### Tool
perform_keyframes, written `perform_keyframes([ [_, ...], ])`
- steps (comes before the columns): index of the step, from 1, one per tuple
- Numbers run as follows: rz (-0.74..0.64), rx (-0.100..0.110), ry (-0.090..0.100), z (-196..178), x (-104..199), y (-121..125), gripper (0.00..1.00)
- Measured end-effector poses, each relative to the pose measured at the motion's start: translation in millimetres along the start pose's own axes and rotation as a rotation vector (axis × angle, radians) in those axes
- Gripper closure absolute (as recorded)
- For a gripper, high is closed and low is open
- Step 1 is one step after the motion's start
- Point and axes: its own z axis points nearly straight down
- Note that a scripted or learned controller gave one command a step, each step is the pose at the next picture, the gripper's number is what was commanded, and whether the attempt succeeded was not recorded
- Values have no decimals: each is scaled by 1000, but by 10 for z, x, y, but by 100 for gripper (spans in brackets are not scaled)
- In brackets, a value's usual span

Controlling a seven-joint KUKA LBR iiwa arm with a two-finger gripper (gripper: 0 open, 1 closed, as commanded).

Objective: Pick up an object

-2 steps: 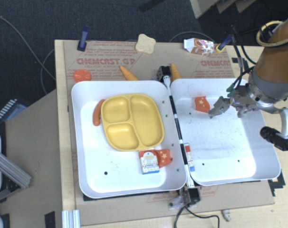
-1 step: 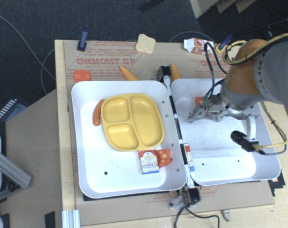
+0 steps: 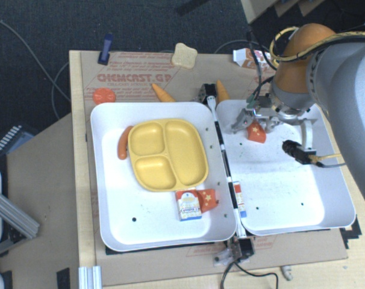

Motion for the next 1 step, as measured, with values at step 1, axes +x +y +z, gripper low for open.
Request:
perform_keyframes([
  [1,-1,-2,-1,-103,-1,4,100],
])
